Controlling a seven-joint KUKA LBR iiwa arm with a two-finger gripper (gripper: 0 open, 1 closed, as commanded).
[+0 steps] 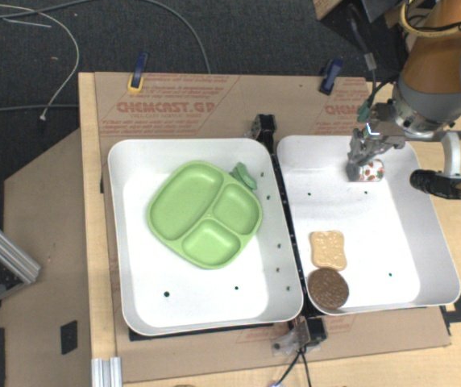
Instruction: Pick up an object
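Observation:
My gripper (364,166) is low over the far part of the right bin (424,240), close to its back wall. A small white object with red spots (374,171) lies right at its tip, touching or nearly touching it. Nearer the front of the same bin lie a tan square cracker (328,249) and, just below it, a round brown cookie (328,289). In the left bin (134,280) a green divided plate (205,214) lies flat, with a small dark green piece (245,176) at its far right rim.
A black part (438,182) sticks out over the right bin's right wall. Blue clamps (139,71) (330,76) hold the cardboard at the back. A black bracket (263,126) sits between the bins at the far end. Cables cross the dark floor behind.

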